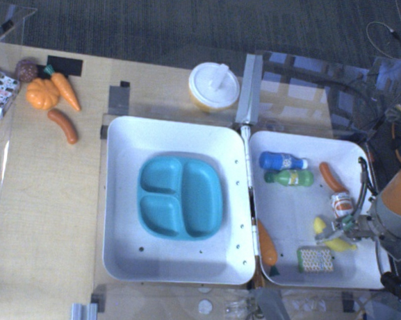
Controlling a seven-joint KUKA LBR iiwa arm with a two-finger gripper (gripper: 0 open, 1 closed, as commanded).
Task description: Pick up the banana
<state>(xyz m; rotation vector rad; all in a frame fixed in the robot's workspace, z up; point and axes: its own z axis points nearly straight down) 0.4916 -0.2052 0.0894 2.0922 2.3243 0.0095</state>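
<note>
Grasp attempt on banana, right bin.
Tool sits directly over banana near right bin front-right corner; finger state indiscernible. Next: confirm closure, then lift straight up.

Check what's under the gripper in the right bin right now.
Under the gripper lies the yellow banana, with its ends showing on either side; its middle is covered by the gripper. The green sponge sits just nearer the camera in the right bin.

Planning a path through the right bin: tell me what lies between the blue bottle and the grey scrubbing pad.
In the camera view, the green bottle lies just below the blue bottle; past it, bare white bin floor runs to the grey pad.
</note>
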